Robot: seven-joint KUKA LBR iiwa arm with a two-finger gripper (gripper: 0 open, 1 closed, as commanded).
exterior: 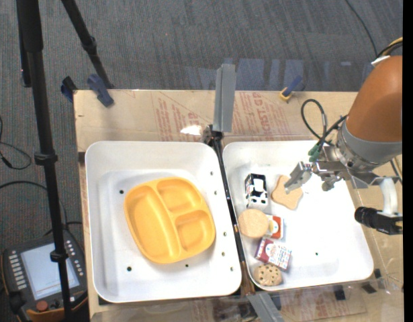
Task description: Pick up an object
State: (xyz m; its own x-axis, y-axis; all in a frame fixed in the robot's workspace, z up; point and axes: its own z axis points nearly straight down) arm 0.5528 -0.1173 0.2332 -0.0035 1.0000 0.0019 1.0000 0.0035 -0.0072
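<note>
Toast-shaped toy [287, 193], the thing nearest the gripper [297, 178], lies flat on the floor of the right bin [327, 260], so nothing is lifted and the whole pick is left to do. Going left to right: a black tripod [41, 113] stands on grey carpet with a control pendant [38, 274] at its foot; the left bin [105, 166] bears a yellow divided plate [169, 219]; along the right bin's left side sit a black-and-white carton [257, 189], a round bun [254, 223], a red-and-white packet [273, 252] and a cookie [268, 274]. The gripper hangs just above the toast's upper edge; whether it is spread or closed I cannot tell. Both bins rest on a brown board [146, 116] with red print.
</note>
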